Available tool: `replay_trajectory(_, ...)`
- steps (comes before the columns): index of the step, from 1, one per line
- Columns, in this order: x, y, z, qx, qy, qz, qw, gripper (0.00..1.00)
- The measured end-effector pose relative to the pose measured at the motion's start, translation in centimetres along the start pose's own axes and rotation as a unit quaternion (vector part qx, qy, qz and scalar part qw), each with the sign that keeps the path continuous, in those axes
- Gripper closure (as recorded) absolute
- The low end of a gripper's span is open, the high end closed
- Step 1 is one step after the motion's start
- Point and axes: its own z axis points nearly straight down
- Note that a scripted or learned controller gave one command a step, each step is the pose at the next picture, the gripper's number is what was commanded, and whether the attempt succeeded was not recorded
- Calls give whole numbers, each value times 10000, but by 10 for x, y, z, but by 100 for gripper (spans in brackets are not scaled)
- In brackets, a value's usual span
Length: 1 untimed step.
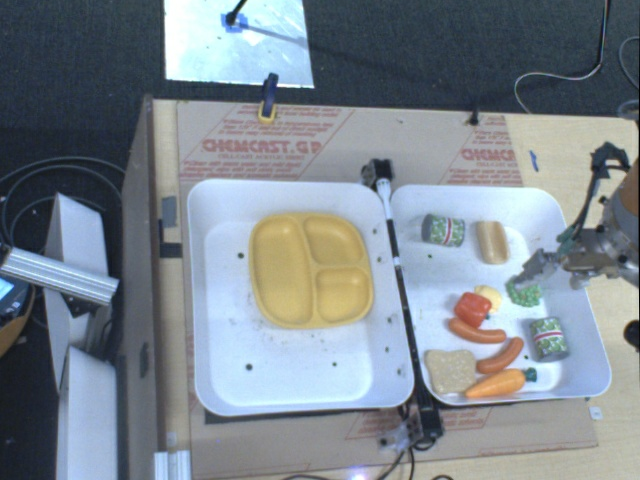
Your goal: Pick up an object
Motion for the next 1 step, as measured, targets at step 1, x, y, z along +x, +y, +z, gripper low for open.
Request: replay_trajectory(1, 32, 40, 93, 16, 5, 1, 10000, 0)
